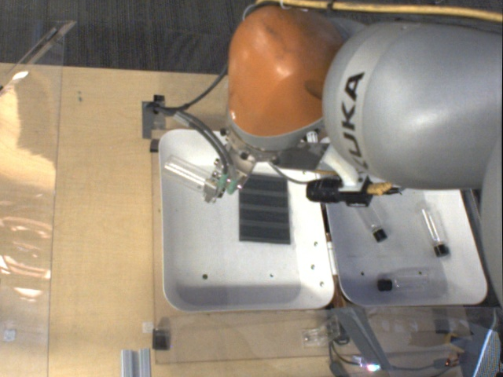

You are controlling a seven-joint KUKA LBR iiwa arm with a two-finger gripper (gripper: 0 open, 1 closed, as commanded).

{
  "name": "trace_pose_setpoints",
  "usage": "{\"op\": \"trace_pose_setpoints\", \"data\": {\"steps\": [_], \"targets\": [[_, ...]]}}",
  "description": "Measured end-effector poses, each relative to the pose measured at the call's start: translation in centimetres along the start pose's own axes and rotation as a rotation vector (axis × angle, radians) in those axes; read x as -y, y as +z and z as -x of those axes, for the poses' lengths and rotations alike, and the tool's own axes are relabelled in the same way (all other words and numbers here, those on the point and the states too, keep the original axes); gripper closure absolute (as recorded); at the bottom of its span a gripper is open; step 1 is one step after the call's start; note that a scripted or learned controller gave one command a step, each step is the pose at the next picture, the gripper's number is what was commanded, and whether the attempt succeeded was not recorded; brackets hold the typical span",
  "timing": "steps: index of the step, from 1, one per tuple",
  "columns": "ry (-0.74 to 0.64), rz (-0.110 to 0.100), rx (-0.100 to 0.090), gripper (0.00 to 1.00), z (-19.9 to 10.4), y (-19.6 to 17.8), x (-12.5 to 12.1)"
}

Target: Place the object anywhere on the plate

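Bench clutter around the two white bins

The wooden bench [86, 234] carries a left bin [189, 285] and a right bin [471, 277] side by side. A clear sheet [27, 171] glares at nine o'clock. A black bracket [154, 116] sits at the left bin's eleven o'clock corner, a small black block [160, 338] at its seven o'clock corner. In the right bin lie clear tubes with black caps [435, 232], one [405, 281] toward six o'clock. Dark carpet [118, 14] fills twelve o'clock.
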State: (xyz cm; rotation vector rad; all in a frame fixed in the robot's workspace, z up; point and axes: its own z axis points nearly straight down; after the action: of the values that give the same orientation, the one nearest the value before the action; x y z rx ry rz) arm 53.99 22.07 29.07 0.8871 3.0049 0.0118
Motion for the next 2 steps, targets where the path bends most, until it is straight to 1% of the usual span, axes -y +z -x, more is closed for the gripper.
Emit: {"op": "trace_pose_setpoints", "data": {"steps": [1, 2], "targets": [[0.345, -0.011, -0.001, 1.0, 6.3, 14.7, -5.2], [0.257, -0.012, 0.004, 1.0, 2.0, 19.8, -0.1]]}}
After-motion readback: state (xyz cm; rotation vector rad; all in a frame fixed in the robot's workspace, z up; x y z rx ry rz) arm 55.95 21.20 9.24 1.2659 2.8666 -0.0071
